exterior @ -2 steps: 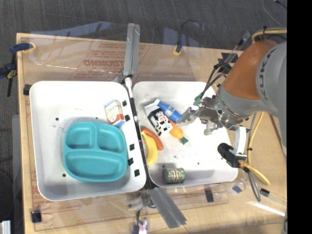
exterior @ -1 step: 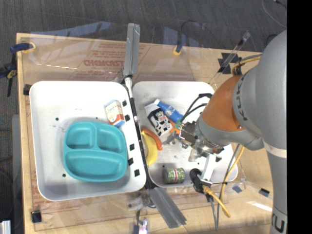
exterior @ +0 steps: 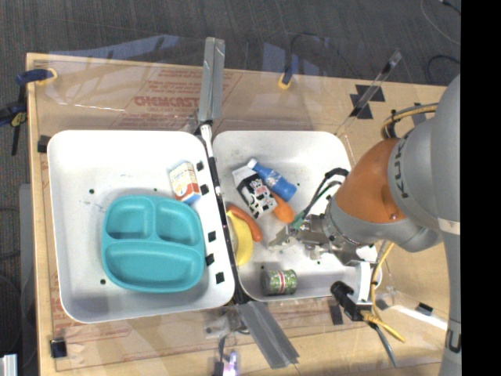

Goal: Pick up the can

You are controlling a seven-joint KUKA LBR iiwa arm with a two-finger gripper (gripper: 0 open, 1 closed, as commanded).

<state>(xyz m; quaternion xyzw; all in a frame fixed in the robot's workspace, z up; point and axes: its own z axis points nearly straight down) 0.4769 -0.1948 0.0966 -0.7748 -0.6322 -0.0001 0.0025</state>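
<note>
The can (exterior: 279, 281) is lying on its side at the near edge of the right bin (exterior: 329, 143), apart from the gripper (exterior: 291, 233), which is hovering just beyond it; whether its fingers are spread, I cannot tell.

Wooden bench (exterior: 313, 100) bears two white bins (exterior: 70, 163) side by side

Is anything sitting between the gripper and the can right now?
Nothing visible does. The can lies on its side near the front wall of the right bin, with bare bin floor between it and the gripper just above. The banana lies off to the left, clear of that gap.
</note>
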